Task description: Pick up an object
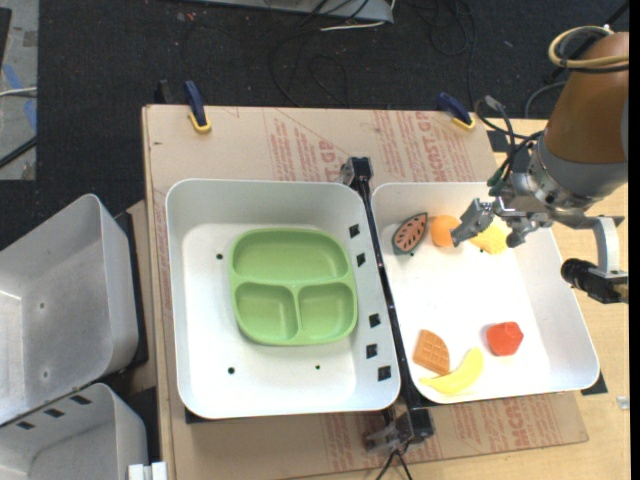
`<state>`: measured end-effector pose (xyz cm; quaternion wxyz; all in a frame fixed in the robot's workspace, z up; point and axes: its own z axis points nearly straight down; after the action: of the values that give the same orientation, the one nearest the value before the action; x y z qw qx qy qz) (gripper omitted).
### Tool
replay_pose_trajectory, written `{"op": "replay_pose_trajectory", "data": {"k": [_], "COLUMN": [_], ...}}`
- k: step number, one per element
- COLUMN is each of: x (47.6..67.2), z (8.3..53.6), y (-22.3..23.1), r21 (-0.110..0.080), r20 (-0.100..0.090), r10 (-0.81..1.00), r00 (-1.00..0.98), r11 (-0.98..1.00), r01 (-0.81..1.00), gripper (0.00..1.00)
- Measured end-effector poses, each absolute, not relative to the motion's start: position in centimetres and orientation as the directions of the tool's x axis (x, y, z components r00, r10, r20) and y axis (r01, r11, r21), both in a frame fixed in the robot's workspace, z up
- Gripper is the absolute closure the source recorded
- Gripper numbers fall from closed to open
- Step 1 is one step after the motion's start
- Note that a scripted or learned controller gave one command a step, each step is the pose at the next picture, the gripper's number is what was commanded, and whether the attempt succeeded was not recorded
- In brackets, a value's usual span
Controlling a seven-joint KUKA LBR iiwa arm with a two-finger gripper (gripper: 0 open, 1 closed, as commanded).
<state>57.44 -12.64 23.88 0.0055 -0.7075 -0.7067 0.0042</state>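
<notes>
Cardboard-topped desk [300, 138] carries two white bins, and in the right bin [560, 298] the pincer [492, 230] stands at the far edge directly over a yellow piece [491, 239], fingers apparently spread astride it, orange ball [442, 230] just to its left.

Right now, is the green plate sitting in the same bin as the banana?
No, the green plate lies in the left bin, while the banana lies in the right bin.
</notes>
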Motion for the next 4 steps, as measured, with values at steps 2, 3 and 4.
{"op": "replay_pose_trajectory", "data": {"k": [2, 3, 4], "x": [57.8, 58.2, 58.2], "z": [20.3, 14.0, 9.0], "y": [-13.0, -13.0, -12.9], "r21": [-0.002, -0.005, -0.003], "r20": [0.0, 0.001, 0.0], "r10": [1.0, 1.0, 1.0], "r00": [0.002, 0.003, 0.003], "r11": [-0.002, -0.003, -0.003], "r01": [1.0, 1.0, 1.0], "gripper": [0.0, 0.0, 0.0]}}
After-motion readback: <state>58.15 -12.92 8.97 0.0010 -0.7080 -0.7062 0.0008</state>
